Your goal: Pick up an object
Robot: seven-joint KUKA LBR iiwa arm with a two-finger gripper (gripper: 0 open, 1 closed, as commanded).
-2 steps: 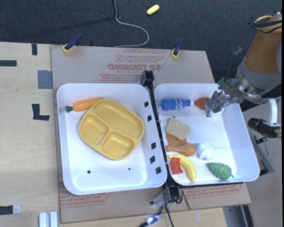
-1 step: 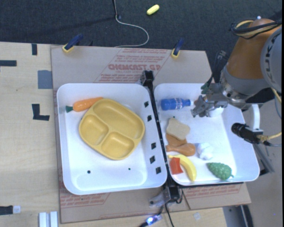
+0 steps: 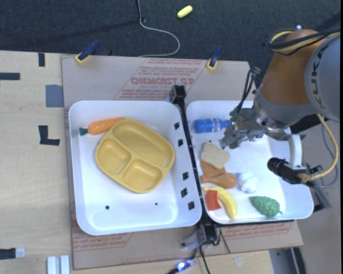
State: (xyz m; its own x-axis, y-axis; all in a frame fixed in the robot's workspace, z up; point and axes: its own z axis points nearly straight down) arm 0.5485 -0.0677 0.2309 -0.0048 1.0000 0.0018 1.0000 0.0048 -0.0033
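Note:
My gripper (image 3: 233,138) hangs over the right bin (image 3: 286,207), just right of a blue bottle (image 3: 210,125) and above a slice of bread (image 3: 215,155). Nothing shows between its dark fingers. Below the bread lie a chicken drumstick (image 3: 218,180), a small white item (image 3: 248,182), a red piece (image 3: 212,199), a banana (image 3: 228,201) and a green leafy item (image 3: 266,205). In the left bin (image 3: 88,210) sits a yellow divided plate (image 3: 135,155) with a carrot (image 3: 103,126) at its upper left.
A black divider (image 3: 186,147) runs between the two bins. Blue and yellow clamps (image 3: 87,51) hold the cardboard base at the back. A yellow item (image 3: 184,11) and a cable lie on the dark floor beyond the bench.

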